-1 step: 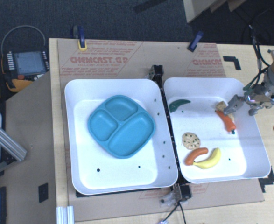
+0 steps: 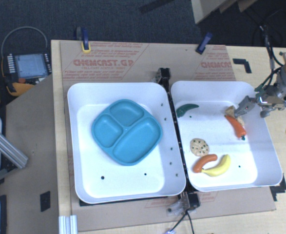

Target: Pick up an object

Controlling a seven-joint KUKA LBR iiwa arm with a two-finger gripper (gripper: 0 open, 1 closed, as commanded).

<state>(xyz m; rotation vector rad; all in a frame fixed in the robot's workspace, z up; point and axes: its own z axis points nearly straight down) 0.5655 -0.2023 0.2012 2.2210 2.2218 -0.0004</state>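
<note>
The gripper (image 2: pixel 241 109) reached in from the right edge over the right bin (image 2: pixel 259 177), low above its upper right corner. Its tip lay right at the upper end of a toy carrot (image 2: pixel 236 125), which stretched diagonally down and to the right on the bin floor, orange with a small green end at the bottom. The metal finger seemed to touch or overlap the carrot's top, but from this slant it was not possible to tell how far the fingers were spread or whether anything sat between them.

Further down in the same bin, well apart from the gripper, a round speckled cookie (image 2: pixel 199 146) lay near the bin's left wall. Just below it a red sausage (image 2: pixel 203 163) and a yellow banana (image 2: pixel 219 166) lay touching, side by side. A dark green pepper-like piece (image 2: pixel 186 109) rested near the upper left corner of that bin.

The left bin (image 2: pixel 89 182) held a blue divided plate (image 2: pixel 126 131) with three compartments, lying flat near the middle.
</note>
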